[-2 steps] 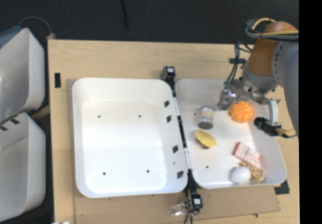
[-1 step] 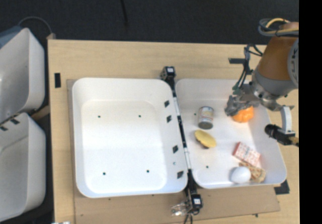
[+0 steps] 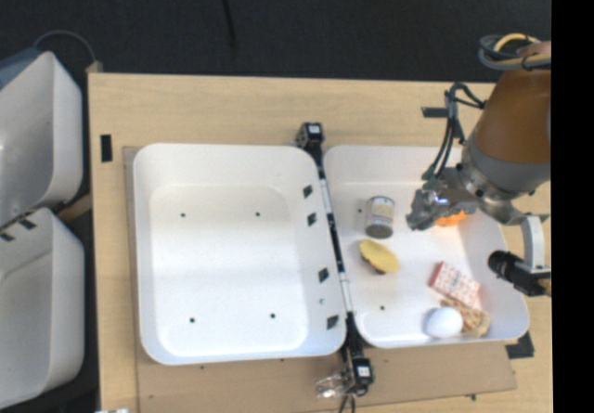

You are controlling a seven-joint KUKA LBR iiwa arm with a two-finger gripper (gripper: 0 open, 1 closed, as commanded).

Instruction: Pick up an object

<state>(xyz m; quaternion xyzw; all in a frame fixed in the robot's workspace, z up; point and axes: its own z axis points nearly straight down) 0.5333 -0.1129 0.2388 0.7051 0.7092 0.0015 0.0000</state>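
The right bin (image 3: 399, 328) holds a small grey tin can (image 3: 379, 215), a yellow lumpy object (image 3: 380, 257), a pink patterned packet (image 3: 456, 286) and a white ball (image 3: 444, 322) with a tan piece beside it. My gripper (image 3: 425, 213) hangs over the right bin's upper right part, to the right of the can. A bit of orange (image 3: 449, 212) shows right beside the gripper. Seen from above, the wrist hides how the gripper stands and whether it holds anything.
The left bin (image 3: 223, 253) lies beside the right one, with a black-clipped divider (image 3: 327, 244) between them. The arm's grey and orange body (image 3: 515, 133) covers the right bin's far right corner. Wooden bench surrounds both bins.
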